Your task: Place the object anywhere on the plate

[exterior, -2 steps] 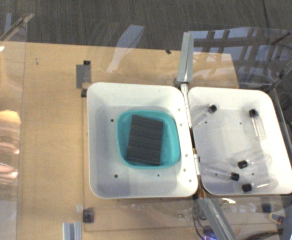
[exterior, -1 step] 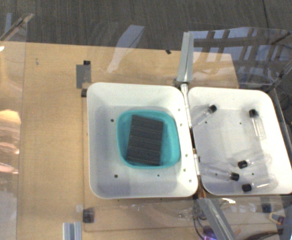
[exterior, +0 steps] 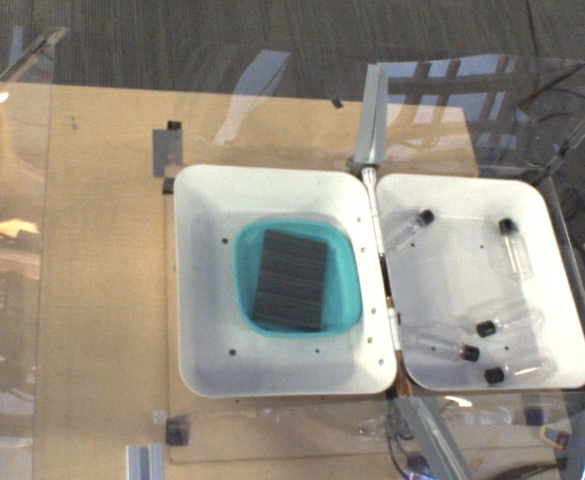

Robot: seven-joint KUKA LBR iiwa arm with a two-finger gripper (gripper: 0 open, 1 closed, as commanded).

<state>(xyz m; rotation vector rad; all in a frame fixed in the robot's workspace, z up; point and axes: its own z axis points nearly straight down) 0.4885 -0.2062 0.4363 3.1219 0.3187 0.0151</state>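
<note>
A teal plate (exterior: 345,286) lies in the left white bin (exterior: 202,268). A dark grey ribbed rectangular block (exterior: 291,280) rests flat on the plate, roughly at its middle, its long side running front to back with a slight tilt.
The right white bin (exterior: 562,298) holds several clear tubes with black caps, such as one at the back left (exterior: 415,224), one at the back right (exterior: 513,245) and others near the front (exterior: 477,340). A metal divider post (exterior: 371,118) stands behind the bins. Wooden bench surrounds them.
</note>
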